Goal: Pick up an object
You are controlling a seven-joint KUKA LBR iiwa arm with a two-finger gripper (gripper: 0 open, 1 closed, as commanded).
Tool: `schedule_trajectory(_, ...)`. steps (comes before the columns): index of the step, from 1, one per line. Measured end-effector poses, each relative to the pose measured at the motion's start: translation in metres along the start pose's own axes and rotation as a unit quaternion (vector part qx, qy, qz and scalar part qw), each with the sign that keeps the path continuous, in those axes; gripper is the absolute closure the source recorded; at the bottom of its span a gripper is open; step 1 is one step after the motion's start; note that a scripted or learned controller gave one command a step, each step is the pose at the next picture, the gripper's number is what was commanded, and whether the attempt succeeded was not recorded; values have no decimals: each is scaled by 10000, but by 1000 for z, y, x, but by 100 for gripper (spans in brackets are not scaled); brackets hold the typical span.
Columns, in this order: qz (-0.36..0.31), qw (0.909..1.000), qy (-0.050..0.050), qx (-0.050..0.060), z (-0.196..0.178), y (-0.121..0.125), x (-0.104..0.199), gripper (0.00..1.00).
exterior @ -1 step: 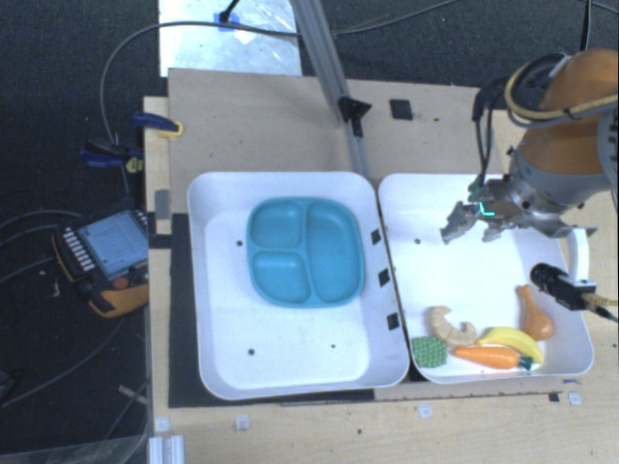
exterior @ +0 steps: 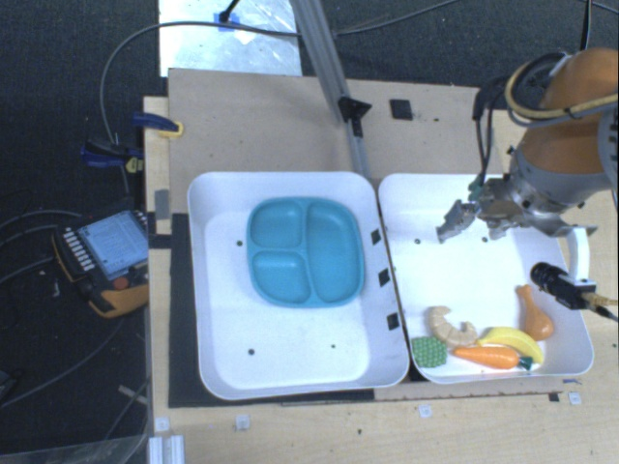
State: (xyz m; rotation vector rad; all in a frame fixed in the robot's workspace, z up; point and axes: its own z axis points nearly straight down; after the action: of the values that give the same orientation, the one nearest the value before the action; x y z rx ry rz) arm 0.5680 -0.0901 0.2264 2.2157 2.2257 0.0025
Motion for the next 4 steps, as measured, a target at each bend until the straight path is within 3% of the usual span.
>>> schedule_trajectory(3, 17, 10000, -3, 5, 140, -9, -11, 0)
schedule_trajectory(4, 14, 10000, -5, -23, 127, -7, -11, 100)
